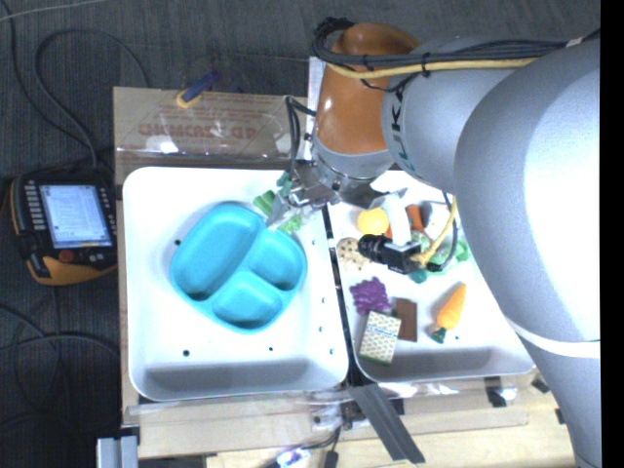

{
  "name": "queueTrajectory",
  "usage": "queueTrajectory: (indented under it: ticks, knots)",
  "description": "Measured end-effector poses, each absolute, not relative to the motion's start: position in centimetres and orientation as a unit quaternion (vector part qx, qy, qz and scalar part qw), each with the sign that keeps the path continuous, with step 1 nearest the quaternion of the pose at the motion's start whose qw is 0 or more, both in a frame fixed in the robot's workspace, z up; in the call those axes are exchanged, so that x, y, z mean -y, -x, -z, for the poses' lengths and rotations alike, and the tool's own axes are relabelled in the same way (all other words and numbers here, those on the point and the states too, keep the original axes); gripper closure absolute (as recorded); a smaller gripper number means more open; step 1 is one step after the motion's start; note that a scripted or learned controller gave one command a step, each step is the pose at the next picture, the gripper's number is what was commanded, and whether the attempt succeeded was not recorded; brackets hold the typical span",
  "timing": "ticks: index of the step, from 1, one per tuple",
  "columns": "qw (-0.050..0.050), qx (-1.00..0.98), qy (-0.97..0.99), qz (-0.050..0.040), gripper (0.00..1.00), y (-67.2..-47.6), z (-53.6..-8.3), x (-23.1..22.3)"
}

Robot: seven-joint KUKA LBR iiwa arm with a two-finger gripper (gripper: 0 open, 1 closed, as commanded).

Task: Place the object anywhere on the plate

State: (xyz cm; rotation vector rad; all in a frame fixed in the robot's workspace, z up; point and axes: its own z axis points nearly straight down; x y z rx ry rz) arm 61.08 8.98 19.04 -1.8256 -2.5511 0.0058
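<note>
A single camera is fixed above the bench (146, 427) and looks down on it at a slant, so both white bins fall inside the frame side by side: the left bin (156, 359) sits near the middle of the picture and the right bin (487, 354) toward the right. The arm (507, 135) comes in from the right and, being much nearer the lens, looms large and covers the upper right corner. The dark carpeted floor (58, 57) shows along the top and left, where a teach pendant (66, 224) lies beside the bench.
</note>
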Motion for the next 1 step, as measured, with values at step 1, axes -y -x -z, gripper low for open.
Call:
queueTrajectory:
  ticks: [1]
  knots:
    - [0.001,0.836,0.549,-0.0012,1.00,-58.39,-21.55,-16.83]
